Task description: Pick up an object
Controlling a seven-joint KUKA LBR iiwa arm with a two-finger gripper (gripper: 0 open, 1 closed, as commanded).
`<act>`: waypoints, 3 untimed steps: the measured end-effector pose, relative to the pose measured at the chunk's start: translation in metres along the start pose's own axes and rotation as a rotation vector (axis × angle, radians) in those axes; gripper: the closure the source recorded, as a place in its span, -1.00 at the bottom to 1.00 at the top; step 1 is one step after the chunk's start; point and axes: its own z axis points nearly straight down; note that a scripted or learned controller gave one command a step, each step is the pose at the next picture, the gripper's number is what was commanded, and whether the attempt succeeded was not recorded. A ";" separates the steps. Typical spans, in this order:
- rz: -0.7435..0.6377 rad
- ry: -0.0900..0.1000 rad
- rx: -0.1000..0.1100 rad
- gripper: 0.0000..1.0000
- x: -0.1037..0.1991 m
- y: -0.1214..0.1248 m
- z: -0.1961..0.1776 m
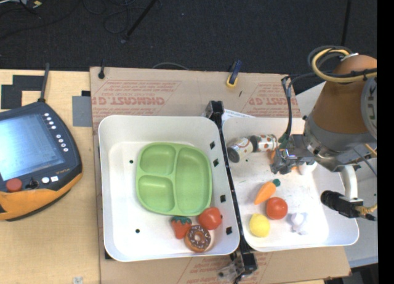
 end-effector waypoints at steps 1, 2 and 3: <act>0.000 0.000 0.004 1.00 -0.001 0.000 -0.019; -0.004 0.002 0.004 1.00 0.047 0.038 -0.022; -0.003 0.002 0.006 1.00 0.093 0.060 -0.008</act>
